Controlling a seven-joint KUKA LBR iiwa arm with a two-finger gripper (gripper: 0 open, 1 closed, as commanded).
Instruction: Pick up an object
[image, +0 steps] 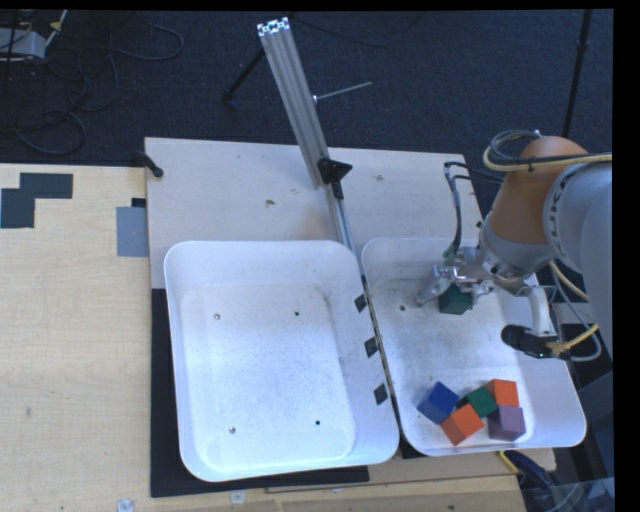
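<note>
1. A small dark green block (457, 300) was seen in the right bin (560, 430), in its upper middle part, directly under the gripper (455, 287).
2. The block looked cube-like, with a dull dark green surface; its upper part was covered by the metal fingers, so its full shape could not be told.
3. The gripper was seen clenched on the dark green block, with the block between its fingers.
4. Whether the block was touching the bin floor or was raised above it could not be told.
5. A cluster of other blocks was found near the lower edge of the right bin: a blue block (438, 402), an orange block (461, 423), a green block (482, 401), a red-orange block (505, 392) and a purple block (507, 422), touching or just beside each other.
6. This cluster was well apart from the held block, with bare white floor between them.
7. The left bin (200, 300) was separated from the right bin by their adjoining rims.
8. The grey arm (585, 215) was seen above the right rim of the right bin.
</note>
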